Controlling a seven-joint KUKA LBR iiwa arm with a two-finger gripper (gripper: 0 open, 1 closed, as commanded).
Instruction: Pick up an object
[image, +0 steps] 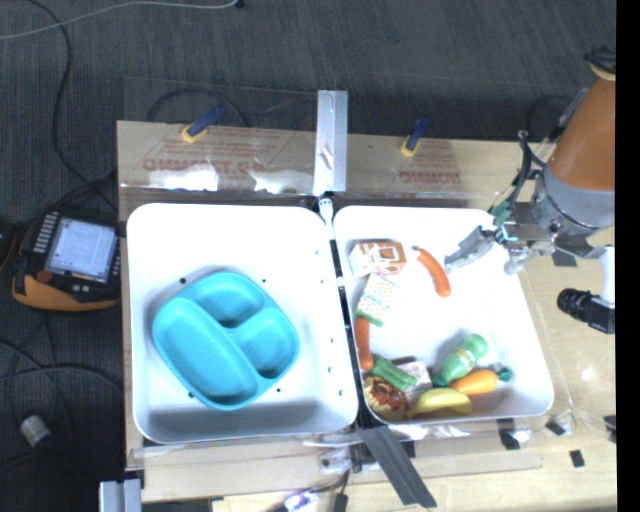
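Note:
My gripper (489, 254) hangs over the far right part of the right bin (530, 330), its two fingers spread open with nothing between them. An orange-red chili-shaped toy (433, 271) lies just left of the left finger (463, 250). Further left are a small brown and white box (379, 257) and a pale speckled packet (377, 297). Along the bin's near side sit a green bottle (463, 356), an orange carrot (478, 381), a yellow banana (442, 401), and a small pile of toy food (392, 382). A thin orange piece (362, 341) lies against the left wall.
The left bin (160, 235) holds a blue divided plate (224, 336). A metal post (331, 140) stands behind the wall between the bins. A handheld device (72, 255) lies on the floor at the left.

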